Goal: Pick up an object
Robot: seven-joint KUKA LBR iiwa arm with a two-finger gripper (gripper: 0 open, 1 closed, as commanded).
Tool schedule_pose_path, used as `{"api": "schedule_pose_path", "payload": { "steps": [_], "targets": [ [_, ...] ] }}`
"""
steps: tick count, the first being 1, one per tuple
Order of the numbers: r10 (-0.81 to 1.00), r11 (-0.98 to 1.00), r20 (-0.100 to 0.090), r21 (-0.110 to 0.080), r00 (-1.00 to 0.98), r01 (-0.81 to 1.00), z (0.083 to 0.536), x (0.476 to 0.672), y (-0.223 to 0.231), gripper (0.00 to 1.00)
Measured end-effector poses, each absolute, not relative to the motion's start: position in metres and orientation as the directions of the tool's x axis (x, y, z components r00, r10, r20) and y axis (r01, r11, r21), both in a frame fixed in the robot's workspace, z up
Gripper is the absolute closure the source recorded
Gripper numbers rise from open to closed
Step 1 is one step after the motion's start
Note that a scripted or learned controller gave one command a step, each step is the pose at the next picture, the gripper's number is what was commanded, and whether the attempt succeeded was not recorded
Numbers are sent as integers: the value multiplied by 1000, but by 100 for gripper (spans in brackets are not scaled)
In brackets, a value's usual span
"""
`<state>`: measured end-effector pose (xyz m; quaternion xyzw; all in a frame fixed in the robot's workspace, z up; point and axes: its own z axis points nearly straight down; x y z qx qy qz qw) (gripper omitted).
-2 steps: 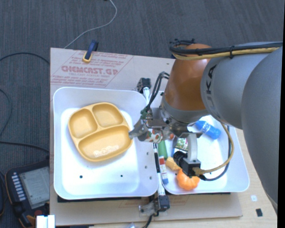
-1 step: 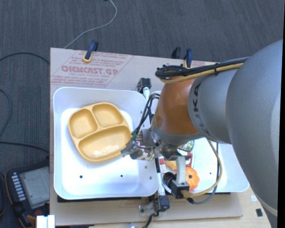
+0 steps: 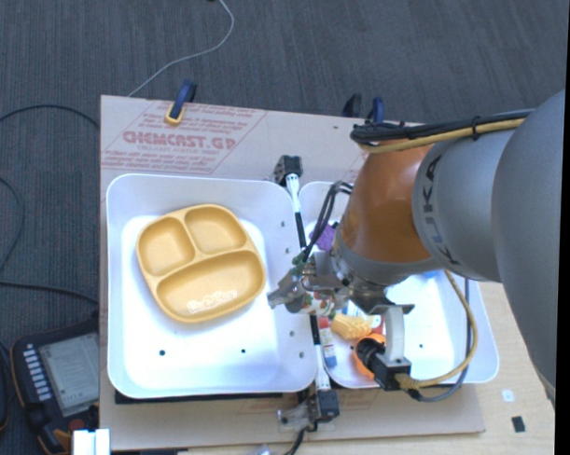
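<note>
Gripper (image 3: 312,305) — fingers hidden under wrist

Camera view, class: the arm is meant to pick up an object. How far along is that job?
Done: the arm has reached down over the right bin. In hand: its gripper sits low by the small yellow and orange items there, but no object is visibly between its fingers. Left: a clear grasp and lift. The yellow divided plate lies untouched in the left bin.

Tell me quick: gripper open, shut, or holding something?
Two-finger gripper: cannot be told; the grey arm with the orange band covers it, low over the right shallow white bin.
</note>
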<state>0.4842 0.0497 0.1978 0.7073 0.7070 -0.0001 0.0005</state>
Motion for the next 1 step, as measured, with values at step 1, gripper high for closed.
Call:
{"api": "schedule_pose_path", "payload": {
  "steps": [1],
  "targets": [
    [1000,1,0,1,-1,1000,207,485,50,100]
  ]
}}
